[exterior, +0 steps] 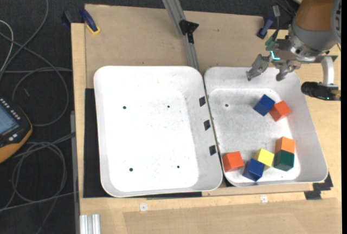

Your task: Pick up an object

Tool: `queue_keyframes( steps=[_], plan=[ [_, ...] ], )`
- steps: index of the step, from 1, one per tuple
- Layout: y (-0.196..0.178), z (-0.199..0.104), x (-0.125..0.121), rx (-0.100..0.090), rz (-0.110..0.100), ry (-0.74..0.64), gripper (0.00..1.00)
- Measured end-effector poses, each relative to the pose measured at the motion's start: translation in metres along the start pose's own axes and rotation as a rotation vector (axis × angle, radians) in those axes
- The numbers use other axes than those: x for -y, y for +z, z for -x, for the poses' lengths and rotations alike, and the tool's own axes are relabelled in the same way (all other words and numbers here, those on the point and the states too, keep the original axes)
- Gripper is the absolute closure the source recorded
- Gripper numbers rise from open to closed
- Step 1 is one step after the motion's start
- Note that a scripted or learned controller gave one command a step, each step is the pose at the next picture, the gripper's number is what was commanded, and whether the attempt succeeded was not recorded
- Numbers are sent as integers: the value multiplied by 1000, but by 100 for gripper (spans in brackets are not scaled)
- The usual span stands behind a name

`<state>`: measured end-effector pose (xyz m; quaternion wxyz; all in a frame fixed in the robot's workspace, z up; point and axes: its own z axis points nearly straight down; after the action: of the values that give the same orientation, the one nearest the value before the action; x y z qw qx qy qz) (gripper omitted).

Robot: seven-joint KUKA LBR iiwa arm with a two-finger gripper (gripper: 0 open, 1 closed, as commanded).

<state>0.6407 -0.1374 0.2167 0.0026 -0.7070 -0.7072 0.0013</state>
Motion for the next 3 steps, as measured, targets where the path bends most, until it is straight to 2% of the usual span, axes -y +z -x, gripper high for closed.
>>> queue_keyframes(
  steps=[1, 2, 3],
  plan=[
    [-3, 0, -1, 1, 3, -1, 0],
    [44, -4, 8, 1, 0, 0, 0],
    [101, -1, 11, 7, 13, 0, 0]
  ],
)
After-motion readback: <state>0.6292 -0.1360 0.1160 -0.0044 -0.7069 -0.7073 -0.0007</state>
